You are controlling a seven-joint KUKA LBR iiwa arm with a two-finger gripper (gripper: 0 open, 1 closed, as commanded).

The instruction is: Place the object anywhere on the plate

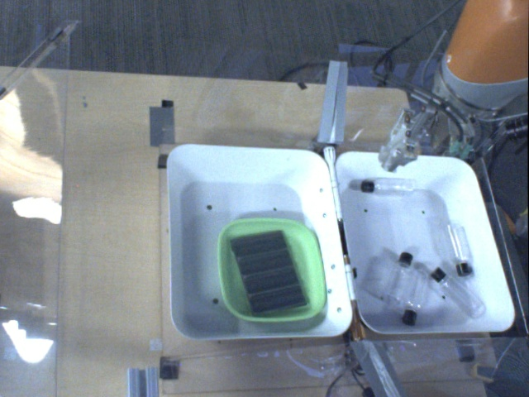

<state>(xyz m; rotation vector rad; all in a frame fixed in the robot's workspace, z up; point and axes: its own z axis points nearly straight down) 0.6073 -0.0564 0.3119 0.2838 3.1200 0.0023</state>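
Two white bins sit side by side on a pale wooden bench (91, 222), divided by a grey metal bar (334, 106) that runs back from their shared edge. The left bin (186, 246) holds a green plate (310, 259) of rounded square form, set toward the bin's front right; a dark ribbed block (266, 271) lies on it, tilted slightly against the plate's edges. The right bin (483, 222) contains several clear vials with black caps: one vial (387, 187) lies on its side near the back left corner, another (458, 246) lies near the right wall with its cap toward the front, and a cluster of vials (421, 288) lies toward the front centre, some touching or overlapping. The arm (488, 35), grey with an orange band, enters from the upper right. Its gripper (401, 149) hangs over the back rim of the right bin, just behind the back vial and apart from it. Nothing is seen between its fingers; whether they are spread or closed cannot be told at this resolution.
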